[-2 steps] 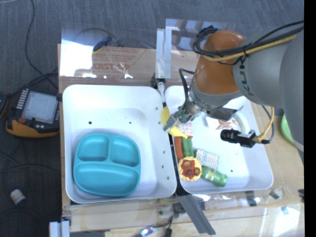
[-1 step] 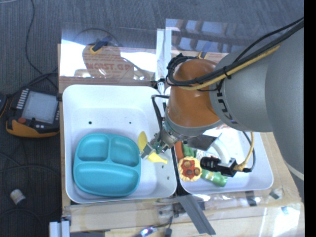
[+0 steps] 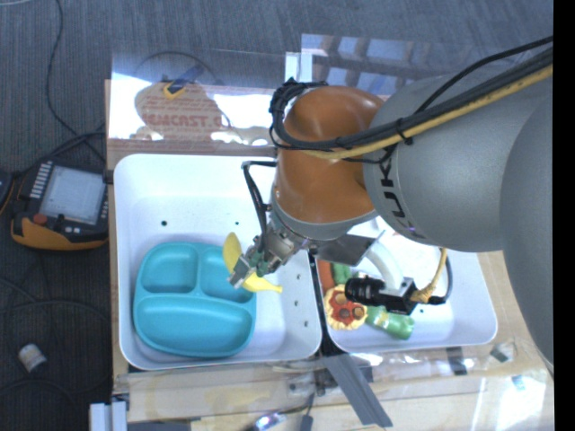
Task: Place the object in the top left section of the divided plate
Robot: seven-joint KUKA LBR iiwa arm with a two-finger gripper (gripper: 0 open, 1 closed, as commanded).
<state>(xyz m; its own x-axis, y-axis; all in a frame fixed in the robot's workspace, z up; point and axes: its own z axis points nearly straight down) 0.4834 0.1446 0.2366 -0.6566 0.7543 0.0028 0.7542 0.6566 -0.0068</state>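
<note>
Grey arm with orange band [image 3: 323,164] reaches in from the right, wrist over the divider between the two white bins. Gripper [image 3: 254,265] sits low in the left bin [image 3: 180,191], at the right rim of the teal divided plate [image 3: 190,308]. Fingers pinch a yellow object [image 3: 233,250], curved, banana-like; one end sticks out to the far-left of the fingertips, the other to the near-right. Object is over the plate's right edge by the far-right section, tilted. Can't tell if it touches the plate. Far-left section of the plate is bare teal.

Right bin [image 3: 472,317]: red-and-yellow round toy [image 3: 344,310], green piece [image 3: 397,328] just beside it, orange piece [image 3: 339,273] farther back, all near the divider wall.

Floor left of the bench: orange-edged handheld screen unit [image 3: 58,206].
</note>
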